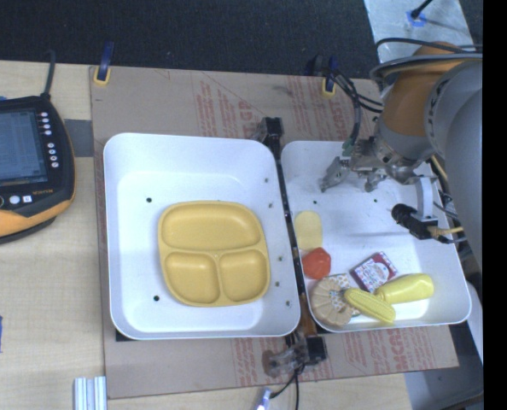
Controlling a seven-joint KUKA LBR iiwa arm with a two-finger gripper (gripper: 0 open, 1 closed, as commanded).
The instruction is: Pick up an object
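Note:
My gripper (350, 180) hovers over the far part of the right bin (356, 220), its grey fingers (330, 180) spread open with nothing between them. The objects lie closer to the front of that bin, apart from the gripper: a pale yellow block (307, 227) against the left wall, a red piece (317, 263) below it, a round tan biscuit (329, 301), a yellow corn cob (370, 305), a yellow oblong piece (405, 288) and a small red and white packet (374, 272).
The left bin (134, 195) holds a yellow divided plate (212, 252). A tablet controller (19, 165) lies on the bench at the far left. Black cable and a connector (420, 222) hang by the arm at the right bin's right side.

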